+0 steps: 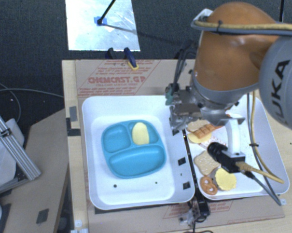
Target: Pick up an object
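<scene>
Hovering low over the wall where the two bins meet, the gripper (179,121) is mostly hidden under the arm (235,47), the first observer says, so whether the claw is spread or closed cannot be told. Nothing is seen in its grasp.

The second asks which object it should take.

Probably the orange waffle piece (204,132), the first replies. It lies in the right bin (276,170) near that dividing wall, just beside the gripper. The claw would do best to shift a little into the right bin, centre over the piece, and come straight down so that it closes across the narrow side rather than scraping the wall.

And what gets in the way, the second asks.

The first points to the crowding. A pale cracker (204,162) lies near the waffle piece, towards the front, with a pretzel (208,185) and a yellow disc (226,181) beyond it, and a white piece (232,136) stands close on the far side. A sloppy descent could nudge these or pinch two at once. The wall itself is the main hazard, being so near.

And the left bin (98,188), the second asks.

It holds a blue divided plate (111,158) with a yellow oval (140,133) in one upper compartment, well apart from the gripper and an easier, uncluttered target, the first judges.
</scene>
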Robot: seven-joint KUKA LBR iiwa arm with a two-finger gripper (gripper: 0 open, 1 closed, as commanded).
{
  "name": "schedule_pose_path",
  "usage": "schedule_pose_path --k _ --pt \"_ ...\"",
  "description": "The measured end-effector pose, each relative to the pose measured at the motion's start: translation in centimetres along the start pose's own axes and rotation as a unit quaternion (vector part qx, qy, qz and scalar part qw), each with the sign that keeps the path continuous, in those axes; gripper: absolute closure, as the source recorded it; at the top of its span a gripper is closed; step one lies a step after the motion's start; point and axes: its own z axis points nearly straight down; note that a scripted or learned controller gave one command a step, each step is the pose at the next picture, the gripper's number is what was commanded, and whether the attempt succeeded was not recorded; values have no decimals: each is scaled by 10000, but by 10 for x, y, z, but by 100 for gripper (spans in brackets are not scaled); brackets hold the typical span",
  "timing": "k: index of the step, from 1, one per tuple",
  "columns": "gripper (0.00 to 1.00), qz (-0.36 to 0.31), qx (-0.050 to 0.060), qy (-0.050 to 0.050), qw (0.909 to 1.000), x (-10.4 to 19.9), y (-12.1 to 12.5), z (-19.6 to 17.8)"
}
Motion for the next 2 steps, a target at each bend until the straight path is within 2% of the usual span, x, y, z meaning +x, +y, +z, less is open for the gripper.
schedule_pose_path --k 2 --pt "100 -60 -23 4 10000 0 2 -21"
